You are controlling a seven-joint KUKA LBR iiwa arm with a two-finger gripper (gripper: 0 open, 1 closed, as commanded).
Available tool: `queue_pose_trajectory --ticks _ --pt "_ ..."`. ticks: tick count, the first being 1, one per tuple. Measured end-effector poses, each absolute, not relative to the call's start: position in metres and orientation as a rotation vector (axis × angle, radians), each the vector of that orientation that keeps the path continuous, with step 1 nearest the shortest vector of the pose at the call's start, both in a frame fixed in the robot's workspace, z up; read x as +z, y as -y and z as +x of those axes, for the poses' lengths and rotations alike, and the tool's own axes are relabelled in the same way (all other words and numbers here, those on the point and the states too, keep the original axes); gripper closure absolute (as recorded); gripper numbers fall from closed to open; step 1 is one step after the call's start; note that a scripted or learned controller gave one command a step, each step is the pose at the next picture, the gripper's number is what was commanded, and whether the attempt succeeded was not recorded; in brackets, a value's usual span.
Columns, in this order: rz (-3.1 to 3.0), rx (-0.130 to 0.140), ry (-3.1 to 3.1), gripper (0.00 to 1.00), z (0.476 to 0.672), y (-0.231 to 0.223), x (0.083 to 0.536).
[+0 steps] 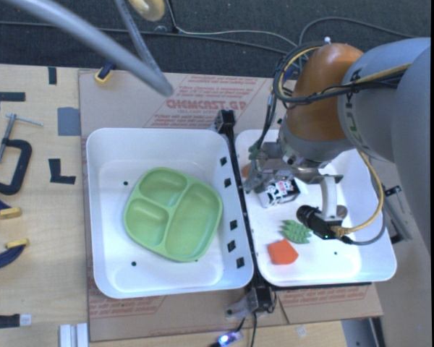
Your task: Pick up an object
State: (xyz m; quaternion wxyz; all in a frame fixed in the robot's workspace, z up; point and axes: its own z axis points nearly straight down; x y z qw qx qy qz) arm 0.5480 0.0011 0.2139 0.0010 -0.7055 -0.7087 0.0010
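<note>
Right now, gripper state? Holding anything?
Gripper: cannot be told from the camera view. It is low in the right bin, near the black-and-white object; nothing is visibly held.

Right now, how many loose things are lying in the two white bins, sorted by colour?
Green: 2, the divided plate in the left bin and the small leafy piece in the right bin.
Orange: 1, the block in the right bin.
Black and white: 1, the small item beneath the arm's wrist in the right bin.
Total: 4.
</note>
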Motion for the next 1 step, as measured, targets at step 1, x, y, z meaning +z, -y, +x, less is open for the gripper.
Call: queue_pose_trajectory --ticks 1 --pt "-2.213 -0.001 2.228 1.00 0.5458 -0.0503 0.2266"
